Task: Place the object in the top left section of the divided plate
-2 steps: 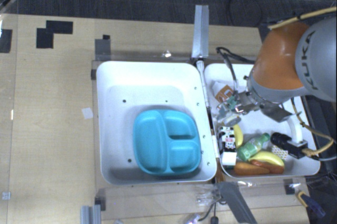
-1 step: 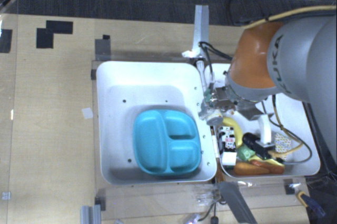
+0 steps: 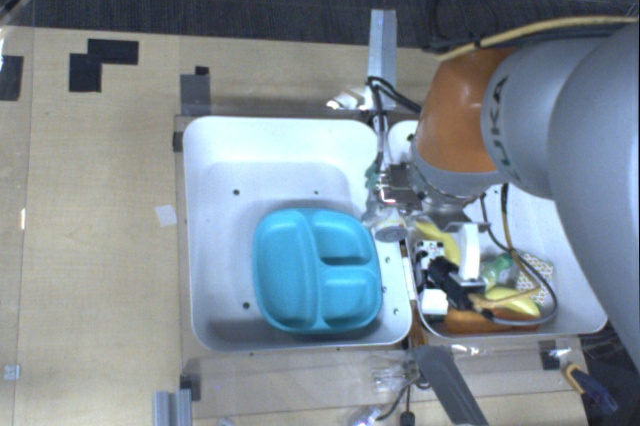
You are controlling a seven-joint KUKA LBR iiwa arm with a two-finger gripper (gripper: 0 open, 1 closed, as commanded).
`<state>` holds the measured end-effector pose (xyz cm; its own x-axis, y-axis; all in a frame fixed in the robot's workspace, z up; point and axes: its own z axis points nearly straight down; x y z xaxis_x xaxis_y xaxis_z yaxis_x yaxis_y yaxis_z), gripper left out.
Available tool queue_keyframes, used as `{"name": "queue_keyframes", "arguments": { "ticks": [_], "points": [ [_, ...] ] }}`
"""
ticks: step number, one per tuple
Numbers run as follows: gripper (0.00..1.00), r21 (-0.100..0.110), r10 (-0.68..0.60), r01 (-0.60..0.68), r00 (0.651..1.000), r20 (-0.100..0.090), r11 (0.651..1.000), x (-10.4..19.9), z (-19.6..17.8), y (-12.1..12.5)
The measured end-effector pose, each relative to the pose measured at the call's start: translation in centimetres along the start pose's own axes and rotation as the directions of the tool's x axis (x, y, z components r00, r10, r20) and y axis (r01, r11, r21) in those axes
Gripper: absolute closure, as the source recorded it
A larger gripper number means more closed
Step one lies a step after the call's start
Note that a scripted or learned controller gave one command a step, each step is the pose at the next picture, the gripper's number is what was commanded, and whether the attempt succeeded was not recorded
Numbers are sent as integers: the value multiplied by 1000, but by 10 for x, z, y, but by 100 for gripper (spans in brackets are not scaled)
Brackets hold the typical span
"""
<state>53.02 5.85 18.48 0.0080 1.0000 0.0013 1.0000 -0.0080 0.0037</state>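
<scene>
the divided plate [image 3: 318,269] was plain turquoise blue. both bins [image 3: 220,214] were white. the arm [image 3: 560,114] was grey with an orange band [image 3: 455,114]. a yellow item [image 3: 515,304] and a green one [image 3: 497,267] lay among the clutter.

Nothing is reading as text here: no letters, numbers, brand names or labels are coming through anywhere on the bench [image 3: 90,244]. The black blocky patches [image 3: 100,62] sitting near the bench's far left corner are showing as plain shapes, not characters. A small pale tag [image 3: 165,213] is lying on the bench just left of the left bin [image 3: 210,214], but it is looking too small and blurred to read.
</scene>
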Motion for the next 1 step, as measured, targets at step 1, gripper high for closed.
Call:
{"name": "queue_keyframes", "arguments": {
  "ticks": [1],
  "points": [
    [100,2,-166,166,986,1,986,9,1,1]
  ]
}}
